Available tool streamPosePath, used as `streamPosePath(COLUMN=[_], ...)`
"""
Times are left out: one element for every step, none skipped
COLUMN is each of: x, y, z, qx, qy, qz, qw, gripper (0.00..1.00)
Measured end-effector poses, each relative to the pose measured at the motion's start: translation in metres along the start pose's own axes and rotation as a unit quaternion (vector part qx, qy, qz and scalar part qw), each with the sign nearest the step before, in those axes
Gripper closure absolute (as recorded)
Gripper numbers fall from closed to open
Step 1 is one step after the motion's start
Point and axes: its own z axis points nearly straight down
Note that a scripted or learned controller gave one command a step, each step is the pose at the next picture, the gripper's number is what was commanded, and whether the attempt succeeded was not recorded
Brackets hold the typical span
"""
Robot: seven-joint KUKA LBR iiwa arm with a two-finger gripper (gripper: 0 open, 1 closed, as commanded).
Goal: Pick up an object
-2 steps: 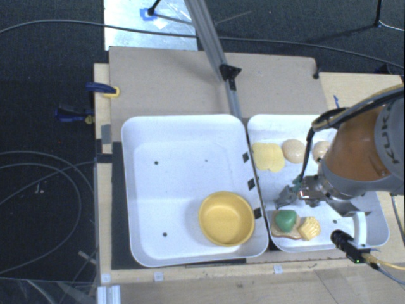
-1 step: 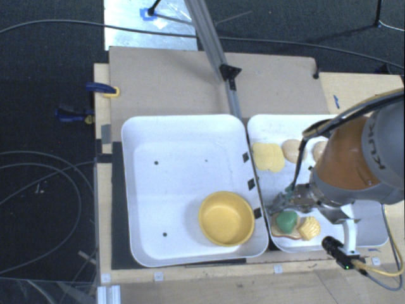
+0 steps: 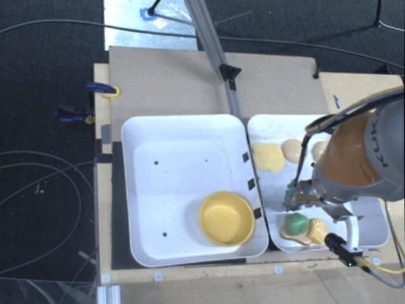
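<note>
From above, two white bins sit side by side on the bench [image 3: 158, 81]. The left bin [image 3: 158, 144] has a yellow bowl [image 3: 226, 218] in its near right corner. The right bin [image 3: 266, 132] holds a pale yellow thing [image 3: 269, 157] and a tan round thing [image 3: 292, 150] at the far side. A green block [image 3: 295, 222] lies on a yellow toy [image 3: 313, 233] at the near side. The claw [image 3: 297, 198] hangs just above the green block. I cannot tell how wide it is.
</note>
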Motion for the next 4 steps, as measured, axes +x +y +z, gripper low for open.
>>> streamPosePath(x=[0.001, 0.001, 0.053, 0.099], y=[0.001, 0.003, 0.017, 0.031], z=[-0.064, -0.118, -0.131, -0.122], qx=[-0.003, -0.003, -0.001, 0.000], qy=[-0.001, -0.001, 0.001, 0.001], qz=[-0.002, -0.002, -0.005, -0.005], qw=[1.0000, 1.0000, 1.0000, 1.0000], gripper=[1.00, 1.00, 1.00, 1.00])
